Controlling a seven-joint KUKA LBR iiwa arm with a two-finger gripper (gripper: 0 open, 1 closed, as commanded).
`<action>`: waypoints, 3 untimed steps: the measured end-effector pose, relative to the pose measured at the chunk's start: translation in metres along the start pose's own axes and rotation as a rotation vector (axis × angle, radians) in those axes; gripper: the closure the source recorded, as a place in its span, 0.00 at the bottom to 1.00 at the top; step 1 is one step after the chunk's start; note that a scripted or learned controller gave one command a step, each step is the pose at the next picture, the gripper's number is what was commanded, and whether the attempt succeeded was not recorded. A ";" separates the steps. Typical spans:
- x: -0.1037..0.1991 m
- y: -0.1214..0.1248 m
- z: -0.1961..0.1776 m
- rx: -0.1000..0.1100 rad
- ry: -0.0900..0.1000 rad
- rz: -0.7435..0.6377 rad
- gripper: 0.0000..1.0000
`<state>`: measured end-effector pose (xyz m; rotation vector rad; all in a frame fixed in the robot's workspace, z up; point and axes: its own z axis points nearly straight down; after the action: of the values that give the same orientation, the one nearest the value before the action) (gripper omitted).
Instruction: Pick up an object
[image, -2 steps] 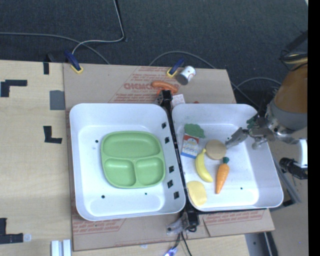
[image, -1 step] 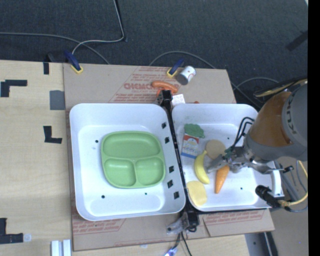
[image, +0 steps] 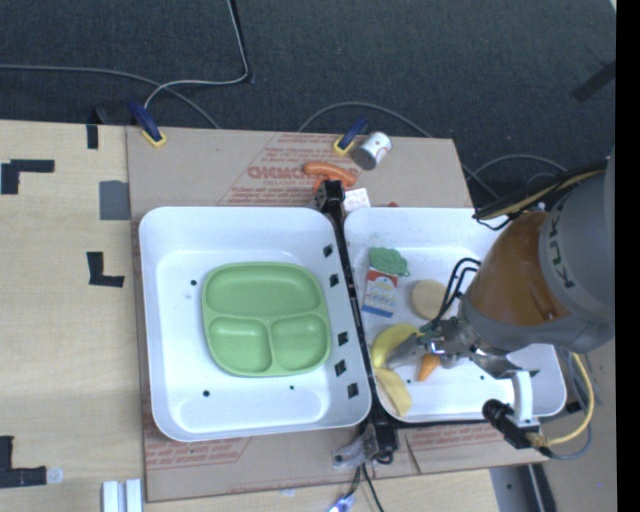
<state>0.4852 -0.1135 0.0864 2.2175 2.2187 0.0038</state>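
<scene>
Gripper (image: 425, 352) sits low in the right bin (image: 455, 228), lower right of my frame, its fingers closed around a small orange carrot (image: 428, 366). Just left of it I see a banana (image: 390, 368) curving along the bin's left wall. Further up lie a tan round piece (image: 428, 297), a small carton (image: 379, 294) and a green item (image: 387, 261). The left bin (image: 165, 250) holds a green divided plate (image: 267, 317).

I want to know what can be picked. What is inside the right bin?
The right bin holds a yellow banana, a small orange carrot, a tan round piece, a green item and a small carton. The arm covers the bin's right part.
</scene>
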 end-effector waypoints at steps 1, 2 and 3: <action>-0.001 0.000 -0.010 -0.001 -0.002 0.001 1.00; -0.001 0.000 -0.010 -0.001 -0.001 0.001 0.00; 0.007 0.043 -0.002 -0.005 -0.012 0.007 0.00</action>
<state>0.5287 -0.1061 0.0886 2.2171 2.2022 -0.0039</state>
